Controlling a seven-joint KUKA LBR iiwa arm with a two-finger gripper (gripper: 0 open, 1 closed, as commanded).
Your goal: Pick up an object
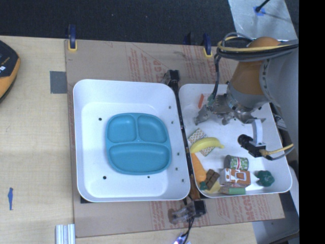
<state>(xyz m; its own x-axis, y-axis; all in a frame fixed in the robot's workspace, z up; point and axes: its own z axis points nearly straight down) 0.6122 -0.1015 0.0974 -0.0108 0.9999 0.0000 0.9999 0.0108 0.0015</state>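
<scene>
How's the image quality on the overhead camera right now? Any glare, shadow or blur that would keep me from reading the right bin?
Camera view: lighting is even and soft, the left bin bright white without washing out the blue tray; the arm's bulk shades the right bin near the gripper; detail is coarse, so the banana reads clearly but the small packages along the lower edge blur together.

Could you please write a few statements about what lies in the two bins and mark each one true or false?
1. A blue divided plate lies in the left bin. True.
2. The banana lies on the blue plate. False: it lies in the right bin.
3. The carrot lies in the right bin, below the banana in the view. True.
4. The hand hovers over the left bin. False: it is over the right bin.
</scene>
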